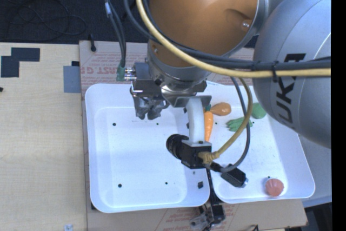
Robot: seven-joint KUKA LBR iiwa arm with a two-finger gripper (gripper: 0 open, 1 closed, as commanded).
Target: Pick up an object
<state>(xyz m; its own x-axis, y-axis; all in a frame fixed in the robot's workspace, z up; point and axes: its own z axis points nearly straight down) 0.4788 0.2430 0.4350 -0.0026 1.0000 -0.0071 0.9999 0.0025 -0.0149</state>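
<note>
Orange carrot (208,125) lies just right of my gripper (148,109), close beside it but not between its fingers. My gripper hangs over the left white bin (108,170); I cannot tell how wide it stands. A pink ball (274,187) sits well off to the lower right.

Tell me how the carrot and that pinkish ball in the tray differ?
The carrot is long and orange; the ball is round and pinkish red. The carrot lies lengthwise near the divider between the bins, close beside the arm's hardware; the ball sits alone near the right bin's front right corner. The carrot is partly hidden by the arm; the ball is in full sight. Both rest in the right bin.
</note>
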